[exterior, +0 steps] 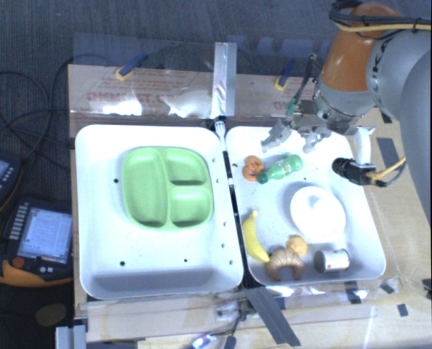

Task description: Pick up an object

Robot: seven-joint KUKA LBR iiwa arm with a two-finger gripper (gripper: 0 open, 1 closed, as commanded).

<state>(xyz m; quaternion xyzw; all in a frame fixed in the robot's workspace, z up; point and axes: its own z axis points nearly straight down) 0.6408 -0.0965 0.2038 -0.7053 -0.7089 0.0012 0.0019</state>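
Right bin, near edge: a croissant, a small can and a banana are seen. Mid-bin, a white round lid is noted. Farther back in this bin, a green bottle and an orange toy are found lying together. Above the bin's far end, the gripper is seen spread open, nothing held, just beyond the bottle. A green divided plate is noted left of this bin.

We see the claw with its fingers spread and nothing between them, above the far part of the right bin, near a green bottle and a small orange thing. In this bin lie also a white round lid, a banana, a croissant and a small can. The left bin holds a green divided tray.
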